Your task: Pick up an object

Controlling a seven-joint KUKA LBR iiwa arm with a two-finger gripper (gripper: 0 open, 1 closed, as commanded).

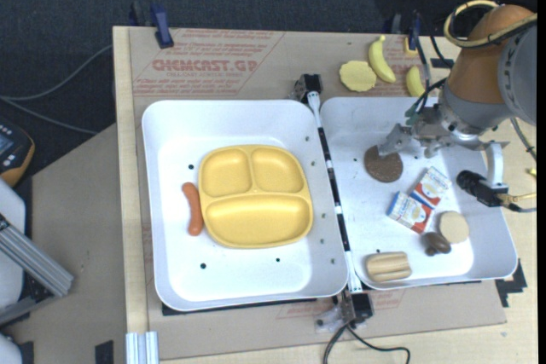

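My gripper (pixel 394 144) hangs low in the right bin (pixel 354 209), reaching in from the right. Its tip is just above and to the right of a round brown patty (pixel 384 166), close to it or touching it. In front of that lie a small blue, white and red carton (pixel 418 202), a pale round bun (pixel 454 227), a small dark brown lump (pixel 437 245) and a tan bread roll (pixel 388 267) by the front wall. Nothing is visibly held.
The left bin (pixel 171 260) holds a yellow divided plate (pixel 254 195) with an orange sausage (pixel 194 208) beside it on the left. Behind the right bin, on the bench, lie a yellow banana (pixel 381 60) and a yellow chip-like piece (pixel 358 76).
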